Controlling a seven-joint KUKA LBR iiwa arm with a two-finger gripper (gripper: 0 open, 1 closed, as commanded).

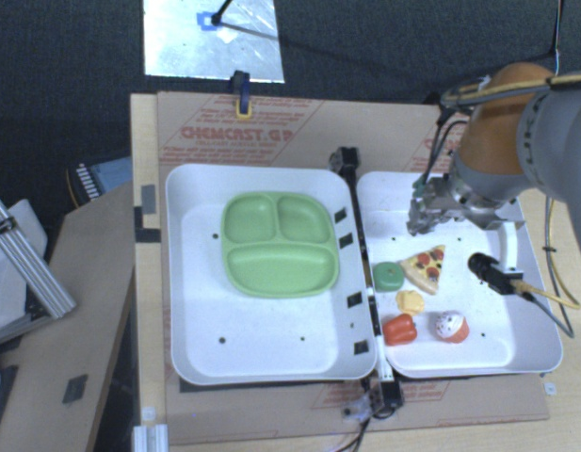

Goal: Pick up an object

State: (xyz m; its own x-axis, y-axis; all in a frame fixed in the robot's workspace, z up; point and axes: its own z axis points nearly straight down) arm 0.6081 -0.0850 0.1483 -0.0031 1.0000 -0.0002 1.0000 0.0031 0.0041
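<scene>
My gripper (420,220) hangs over the back part of the right bin (535,347), just above and to the left of a toy pizza slice (427,267). Nothing shows held in it. In front of it lie a green round piece (388,275), a small yellow piece (411,301), a red pepper (399,329) and a white and red ball-like toy (450,326). All of these rest on the bin floor, apart from the gripper.
The left bin (196,337) holds a green divided plate (278,244). A black divider (358,252) runs between the two bins. The arm's grey body with its orange band (502,135) looms over the right bin's back right corner.
</scene>
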